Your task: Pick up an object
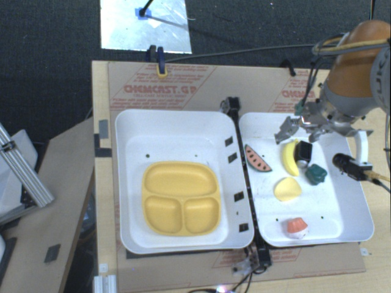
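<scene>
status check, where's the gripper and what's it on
Gripper low in right bin, on the banana; grasp unclear. Teal piece and watermelon slice close by. Yellow tray in left bin.

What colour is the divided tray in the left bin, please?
Yellow: the divided tray shows plainly in the camera view.

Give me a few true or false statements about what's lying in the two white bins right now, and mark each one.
1. The yellow three-compartment plastic tray lies in the left white bin. True.
2. The red watermelon-slice toy lies in the left bin. False: it lies in the right white bin, near the divider.
3. The yellow toy banana lies beside the small dark teal object. True.
4. The orange-and-white toy lies on the tray. False: it lies at the right bin's near edge.
5. The tool is over the right bin. True.
</scene>
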`<state>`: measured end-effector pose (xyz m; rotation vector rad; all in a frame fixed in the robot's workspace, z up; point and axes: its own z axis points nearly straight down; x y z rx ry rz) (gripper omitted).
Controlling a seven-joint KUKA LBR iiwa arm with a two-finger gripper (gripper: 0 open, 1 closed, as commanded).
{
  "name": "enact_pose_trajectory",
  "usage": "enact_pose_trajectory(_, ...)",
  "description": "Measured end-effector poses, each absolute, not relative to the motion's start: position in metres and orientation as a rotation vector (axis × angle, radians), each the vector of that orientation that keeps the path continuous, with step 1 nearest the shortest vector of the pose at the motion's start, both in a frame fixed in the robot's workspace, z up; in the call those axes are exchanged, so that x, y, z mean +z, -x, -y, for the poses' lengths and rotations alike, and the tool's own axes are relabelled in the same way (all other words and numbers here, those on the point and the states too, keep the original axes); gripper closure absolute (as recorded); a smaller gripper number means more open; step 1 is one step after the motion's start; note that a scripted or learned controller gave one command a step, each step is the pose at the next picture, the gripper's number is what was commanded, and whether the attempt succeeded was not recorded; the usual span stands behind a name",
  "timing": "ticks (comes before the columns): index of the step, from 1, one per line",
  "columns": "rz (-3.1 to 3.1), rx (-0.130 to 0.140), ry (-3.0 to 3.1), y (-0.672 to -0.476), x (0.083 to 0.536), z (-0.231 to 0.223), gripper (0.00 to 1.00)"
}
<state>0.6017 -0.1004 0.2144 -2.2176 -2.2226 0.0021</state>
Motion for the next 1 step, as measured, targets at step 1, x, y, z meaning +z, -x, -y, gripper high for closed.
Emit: enact_pose_trajectory(1,2.222,0.002,2.218,-0.6035,0.1716,0.0956,0.00)
